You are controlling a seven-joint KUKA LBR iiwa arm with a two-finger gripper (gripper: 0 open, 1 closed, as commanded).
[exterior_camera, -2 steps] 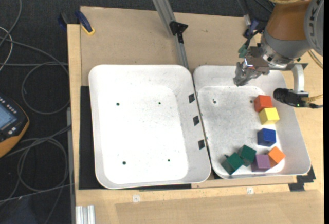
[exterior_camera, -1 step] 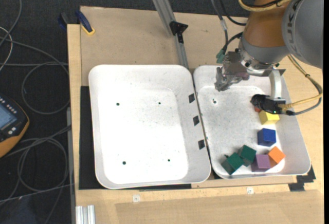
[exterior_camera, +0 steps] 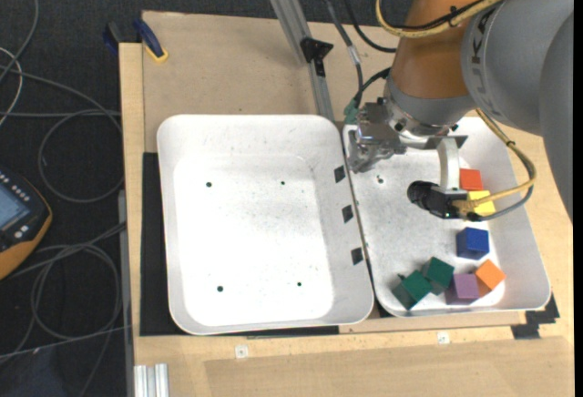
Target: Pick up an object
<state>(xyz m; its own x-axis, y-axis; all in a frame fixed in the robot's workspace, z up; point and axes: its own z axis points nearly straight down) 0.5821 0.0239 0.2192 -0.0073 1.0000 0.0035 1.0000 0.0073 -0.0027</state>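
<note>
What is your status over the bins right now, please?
End effector at far left of the shallow white right bin. Apart from it, near corner: small blue cube, dark green blocks. No obstacle seen between.

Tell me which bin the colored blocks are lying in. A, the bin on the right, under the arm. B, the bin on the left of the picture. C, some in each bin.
A: the blue block, the purple block and the rest of the blocks all lie in the right-hand bin.
</note>
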